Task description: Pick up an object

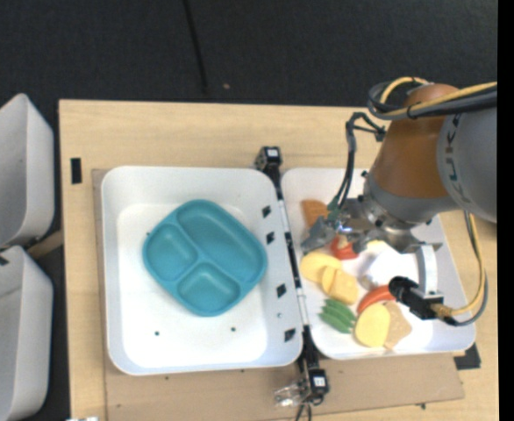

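Arm reaches in from the right, wrist low over the right bin (457, 340). Gripper (338, 232) sits at the far-left part of the toy food pile, metal tips down among the pieces; whether the pincer is apart or together, cannot tell, the wrist hides it.

Right bin holds a cluster of play food: an orange piece (314, 210) at the far side, a small red piece (346, 251) just beside the gripper, yellow pieces (329, 274) in the middle touching each other, a green bean-like piece (337, 316) near the bin's left wall, a red slice (375, 298), a round yellow piece (373, 325) and a tan slice (399, 327) nearest the front. Nothing visibly between the tips.

Left bin (117, 340) carries a teal divided plate (204, 256), well apart from the arm.

Handling, my read: the pieces look like light, stiff plastic, smooth and likely slippery, rounded ones prone to squirt out. Best target is probably the red or orange piece by the gripper; take it across the narrow width, centred. Crowding means neighbours may get nudged.
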Available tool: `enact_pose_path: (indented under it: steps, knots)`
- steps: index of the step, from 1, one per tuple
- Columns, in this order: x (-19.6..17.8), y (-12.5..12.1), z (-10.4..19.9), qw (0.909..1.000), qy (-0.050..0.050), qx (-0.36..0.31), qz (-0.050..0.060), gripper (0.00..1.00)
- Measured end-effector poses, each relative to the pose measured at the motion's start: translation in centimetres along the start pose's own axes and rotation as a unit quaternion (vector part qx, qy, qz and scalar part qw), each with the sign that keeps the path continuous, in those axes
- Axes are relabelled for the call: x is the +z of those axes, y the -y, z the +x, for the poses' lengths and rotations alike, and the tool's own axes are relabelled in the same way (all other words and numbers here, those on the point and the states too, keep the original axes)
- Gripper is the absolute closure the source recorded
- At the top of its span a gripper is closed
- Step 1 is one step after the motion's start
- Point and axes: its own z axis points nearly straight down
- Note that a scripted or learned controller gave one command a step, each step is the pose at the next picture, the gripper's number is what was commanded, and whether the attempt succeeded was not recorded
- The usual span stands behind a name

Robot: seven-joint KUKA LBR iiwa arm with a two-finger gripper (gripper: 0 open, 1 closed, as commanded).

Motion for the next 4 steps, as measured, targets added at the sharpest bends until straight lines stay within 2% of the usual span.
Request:
enact_pose_path:
  steps: [1,2,3,4]
  knots:
    - [-0.5,0.1,-0.7,1.0000,0.002,0.005,0.003,1.00]
    - [0.7,2.2,1.3,1.0000,0.002,0.004,0.007,1.00]
    - [-0.3,2.0,1.1,1.0000,0.002,0.005,0.005,1.00]
    - [-20.9,4.4,3.1,1.0000,0.001,0.004,-0.005,1.00]
